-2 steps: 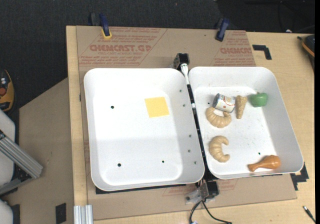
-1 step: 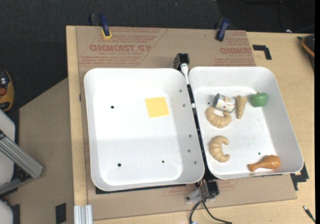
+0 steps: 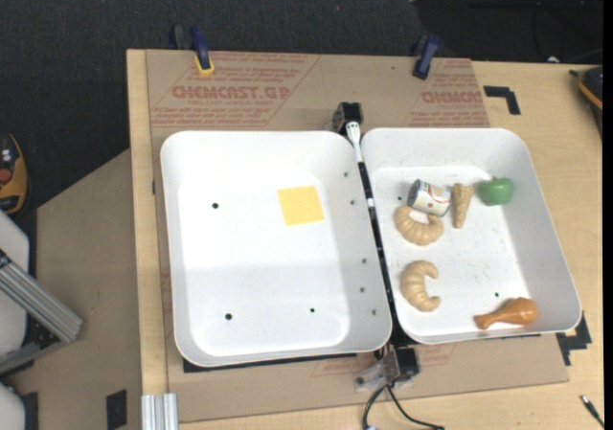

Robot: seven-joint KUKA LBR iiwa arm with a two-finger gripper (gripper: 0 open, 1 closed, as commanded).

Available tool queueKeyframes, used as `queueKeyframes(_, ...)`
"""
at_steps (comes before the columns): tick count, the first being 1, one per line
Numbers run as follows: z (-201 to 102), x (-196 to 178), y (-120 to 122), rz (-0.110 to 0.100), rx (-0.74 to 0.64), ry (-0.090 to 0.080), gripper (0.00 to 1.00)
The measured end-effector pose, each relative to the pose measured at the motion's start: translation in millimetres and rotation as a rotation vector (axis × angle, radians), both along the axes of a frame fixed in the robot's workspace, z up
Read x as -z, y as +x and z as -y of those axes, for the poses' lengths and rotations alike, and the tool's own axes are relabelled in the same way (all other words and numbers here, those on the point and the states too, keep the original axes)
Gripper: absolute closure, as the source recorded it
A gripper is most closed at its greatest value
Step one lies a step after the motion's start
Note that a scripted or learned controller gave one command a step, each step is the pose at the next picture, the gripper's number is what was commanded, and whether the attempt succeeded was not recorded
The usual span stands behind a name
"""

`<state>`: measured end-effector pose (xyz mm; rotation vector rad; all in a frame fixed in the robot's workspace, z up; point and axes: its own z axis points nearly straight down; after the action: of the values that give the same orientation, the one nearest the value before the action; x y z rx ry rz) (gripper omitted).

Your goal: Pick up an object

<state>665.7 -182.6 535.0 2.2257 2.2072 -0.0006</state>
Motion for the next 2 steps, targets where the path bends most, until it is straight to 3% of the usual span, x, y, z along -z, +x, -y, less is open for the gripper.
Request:
queueKeyframes(1, 2.5, 70.9, 0.4, -0.012, -0.007, 0.006, 1.00)
queueKeyframes(2, -6.7, -6.1, 0.8, 0.008, -0.010, 0.001, 1.00)
